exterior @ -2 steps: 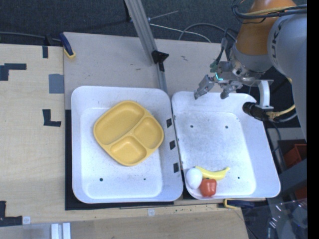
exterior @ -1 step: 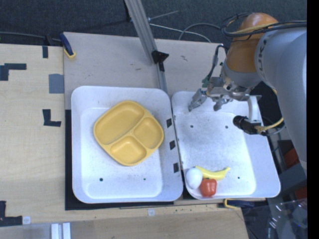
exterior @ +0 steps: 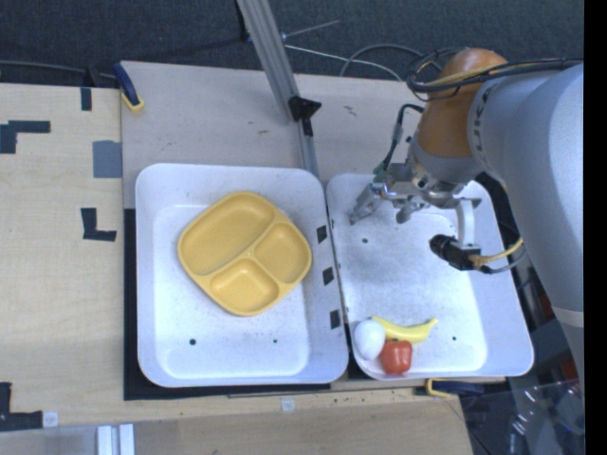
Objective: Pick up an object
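Overhead, the left bin (exterior: 152, 254) holds a yellow divided tray (exterior: 245, 252) near its centre. Inside the right bin (exterior: 493, 335), a white egg (exterior: 369, 337), a red pepper (exterior: 397, 355) and a banana (exterior: 410, 329) cluster at six o'clock. At twelve o'clock the gripper (exterior: 381, 207) hangs with fingers spread, holding nothing.
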Controlling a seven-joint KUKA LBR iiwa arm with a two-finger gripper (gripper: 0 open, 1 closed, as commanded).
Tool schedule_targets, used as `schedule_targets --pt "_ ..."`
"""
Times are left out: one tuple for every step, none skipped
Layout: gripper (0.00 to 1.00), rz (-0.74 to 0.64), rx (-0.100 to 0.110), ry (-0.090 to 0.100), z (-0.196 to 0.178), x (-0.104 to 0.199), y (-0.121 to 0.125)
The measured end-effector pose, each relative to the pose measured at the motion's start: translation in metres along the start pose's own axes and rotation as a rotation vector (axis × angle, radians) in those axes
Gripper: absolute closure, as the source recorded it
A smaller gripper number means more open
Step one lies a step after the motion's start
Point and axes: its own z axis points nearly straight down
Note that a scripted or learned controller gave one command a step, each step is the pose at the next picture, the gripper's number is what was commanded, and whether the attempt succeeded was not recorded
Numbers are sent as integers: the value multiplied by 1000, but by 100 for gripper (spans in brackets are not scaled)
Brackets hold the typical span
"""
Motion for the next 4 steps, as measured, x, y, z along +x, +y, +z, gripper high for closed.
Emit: schedule_targets --pt "0 -1 -4 -1 39 1 0" --pt "100 -2 -4 1 27 2 0" --pt "100 0 -12 1 -36 1 5" --pt "100 1 -10 1 -79 -2 2"
